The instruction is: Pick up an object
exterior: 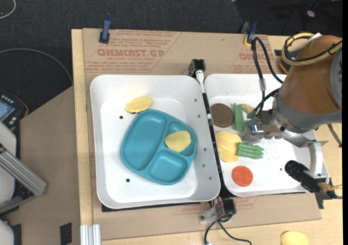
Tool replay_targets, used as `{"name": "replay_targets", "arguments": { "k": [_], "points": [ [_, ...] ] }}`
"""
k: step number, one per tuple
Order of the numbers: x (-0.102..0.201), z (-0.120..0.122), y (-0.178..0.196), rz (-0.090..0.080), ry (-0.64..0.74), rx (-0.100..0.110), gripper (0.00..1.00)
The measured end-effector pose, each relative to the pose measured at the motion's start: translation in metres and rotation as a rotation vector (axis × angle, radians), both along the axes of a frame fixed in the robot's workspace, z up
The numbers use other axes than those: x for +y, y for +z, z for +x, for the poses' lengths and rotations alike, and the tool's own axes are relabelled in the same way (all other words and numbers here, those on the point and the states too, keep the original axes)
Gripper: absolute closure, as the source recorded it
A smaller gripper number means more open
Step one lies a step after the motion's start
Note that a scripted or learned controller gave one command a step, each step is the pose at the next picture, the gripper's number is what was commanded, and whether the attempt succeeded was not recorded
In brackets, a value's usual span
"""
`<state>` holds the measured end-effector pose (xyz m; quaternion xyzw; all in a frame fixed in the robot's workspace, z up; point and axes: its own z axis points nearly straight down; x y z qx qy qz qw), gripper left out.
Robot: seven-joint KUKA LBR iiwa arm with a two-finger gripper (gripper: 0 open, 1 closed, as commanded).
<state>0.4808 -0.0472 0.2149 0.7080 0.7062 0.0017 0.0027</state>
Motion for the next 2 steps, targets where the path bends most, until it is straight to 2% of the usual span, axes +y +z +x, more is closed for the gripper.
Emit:
{"name": "replay_targets", "arguments": {
  "k": [1, 2],
  "points": [
    [0.055, 0.000, 0.062, 0.003, 0.010, -0.001, 1.00],
    [0.069, -0.003, 0.020, 0.003, 0.004, 0.013, 1.00]
  ]
}}
